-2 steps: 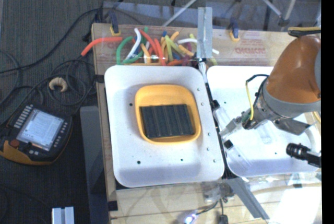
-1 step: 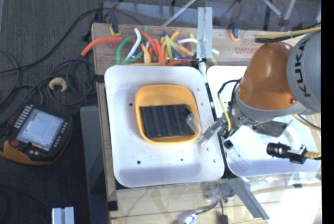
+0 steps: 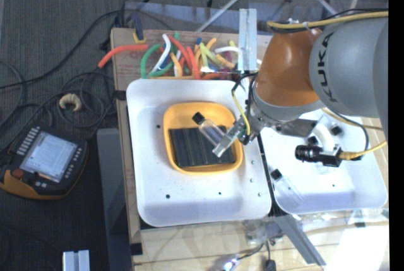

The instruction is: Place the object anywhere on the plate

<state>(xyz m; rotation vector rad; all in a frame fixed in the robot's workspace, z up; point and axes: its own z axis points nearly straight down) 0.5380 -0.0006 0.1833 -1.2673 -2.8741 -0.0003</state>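
A grey-and-orange arm [image 3: 353, 67] reaches in from the right over the left bin [image 3: 189, 200], 1 of 2 white bins on the bench. Its gripper [image 3: 228, 139] sits above the right side of a yellow plate [image 3: 173, 118]. The 2 pale fingers stand narrow, closed on the base end of a clear bottle [image 3: 208, 127] with a black cap.

The bottle lies within the plate's outline, over its right half and just past the upper right corner of a dark ridged mat [image 3: 189, 148] that covers most of the plate's floor. Its long axis runs at a slant: the cap points up and left toward the plate's far rim, and the base points down and right into the fingers. From the gripper, then, the bottle sticks out up and left, away from the arm and further over the plate.

Whether the bottle touches the plate or hangs just above it cannot be told from this slanted view. By the look of it the carry is all but done, and what remains is a short lowering and a release. Because the grip is at 1 end, the cap end may drop first and the round bottle may roll, though the raised rim should keep it in.

The right bin [image 3: 328, 187] lies under the arm's wrist.
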